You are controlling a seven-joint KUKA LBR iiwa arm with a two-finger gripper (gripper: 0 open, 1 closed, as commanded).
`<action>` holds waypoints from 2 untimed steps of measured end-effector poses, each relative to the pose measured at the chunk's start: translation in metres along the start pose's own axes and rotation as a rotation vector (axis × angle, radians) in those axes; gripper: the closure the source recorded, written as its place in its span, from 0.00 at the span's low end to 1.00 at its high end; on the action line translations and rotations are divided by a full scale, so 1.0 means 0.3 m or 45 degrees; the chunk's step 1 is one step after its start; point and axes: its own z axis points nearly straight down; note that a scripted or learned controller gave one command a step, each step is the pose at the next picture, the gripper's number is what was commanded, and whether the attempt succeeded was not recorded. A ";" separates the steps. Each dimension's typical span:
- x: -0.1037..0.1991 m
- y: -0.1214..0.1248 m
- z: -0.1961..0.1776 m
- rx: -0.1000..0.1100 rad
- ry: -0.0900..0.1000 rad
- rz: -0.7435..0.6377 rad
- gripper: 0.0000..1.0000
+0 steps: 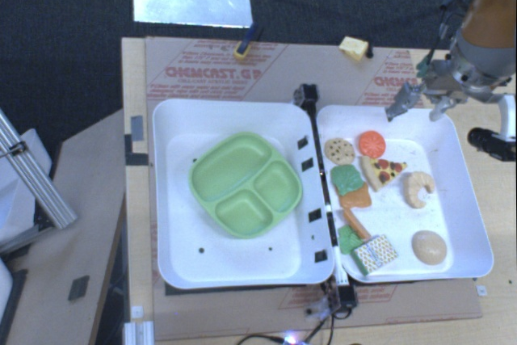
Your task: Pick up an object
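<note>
Open gripper (420,103) hovers above right bin (460,198), holding nothing.

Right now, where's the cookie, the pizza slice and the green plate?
cookie (339,150): camera view, middle of its top face.
pizza slice (383,171): camera view, its topped middle.
green plate (245,183): camera view, ridge between compartments.

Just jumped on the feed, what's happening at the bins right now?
The arm's hand hangs above the far edge of the right bin, its fingers spread and holding nothing. That bin carries toy food: a cookie, a tomato slice, a pizza slice, a croissant and an egg-like piece, among others. The left bin holds a green divided plate. No pick has happened yet.
</note>
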 end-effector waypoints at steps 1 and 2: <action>0.001 0.006 -0.021 -0.013 -0.002 -0.002 0.00; 0.003 0.021 0.120 -0.009 -0.002 -0.001 0.00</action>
